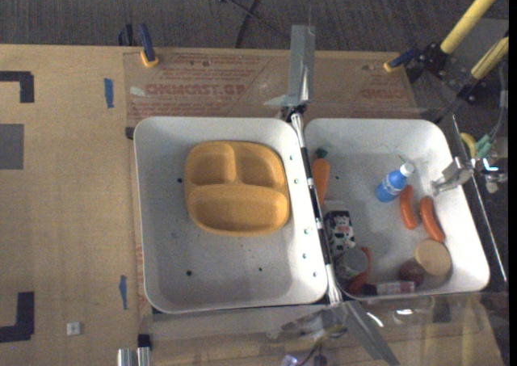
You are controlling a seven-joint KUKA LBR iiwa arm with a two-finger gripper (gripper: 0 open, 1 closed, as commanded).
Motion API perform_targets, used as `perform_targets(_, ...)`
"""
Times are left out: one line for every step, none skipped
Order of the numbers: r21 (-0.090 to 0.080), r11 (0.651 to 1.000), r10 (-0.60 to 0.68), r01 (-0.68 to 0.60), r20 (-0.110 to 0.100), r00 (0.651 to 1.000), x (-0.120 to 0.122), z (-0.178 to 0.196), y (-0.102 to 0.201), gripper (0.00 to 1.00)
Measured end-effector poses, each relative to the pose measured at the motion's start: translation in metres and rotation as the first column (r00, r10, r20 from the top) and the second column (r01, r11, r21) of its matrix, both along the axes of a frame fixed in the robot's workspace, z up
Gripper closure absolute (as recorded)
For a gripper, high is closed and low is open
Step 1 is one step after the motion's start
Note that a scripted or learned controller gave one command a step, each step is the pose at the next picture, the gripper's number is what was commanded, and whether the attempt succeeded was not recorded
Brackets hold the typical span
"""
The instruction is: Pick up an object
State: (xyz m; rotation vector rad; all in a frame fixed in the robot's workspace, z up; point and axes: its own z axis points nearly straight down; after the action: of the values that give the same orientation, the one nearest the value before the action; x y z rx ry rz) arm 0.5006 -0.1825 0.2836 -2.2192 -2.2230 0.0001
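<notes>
The right bin (363, 134) holds several small items. An orange carrot (321, 179) lies along its left wall. A small blue bottle (393, 183) with a white cap lies near the middle, and two orange-red sausages (408, 207) (431, 220) lie just right of it. A black-and-white carton (341, 232) stands near the front left. My gripper (450, 176) hangs at the bin's right rim, right of the bottle and above the sausages, touching nothing that I can see.
A yellow divided plate (237, 187) lies upside down in the left bin (161, 275). At the right bin's front are a tan round piece (434, 258), a dark red item (410, 273) and a grey cup (352, 262). Metal struts run between the bins.
</notes>
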Motion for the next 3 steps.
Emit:
perform_targets(0.0,0.995,0.103,-0.103,0.001,0.995,0.046,-0.1,0.043,0.0)
perform_targets(-0.003,0.995,0.101,-0.101,0.008,0.995,0.087,-0.192,0.031,0.0)
perform_targets(-0.005,0.995,0.1,-0.1,0.011,0.995,0.088,-0.181,0.031,1.0)
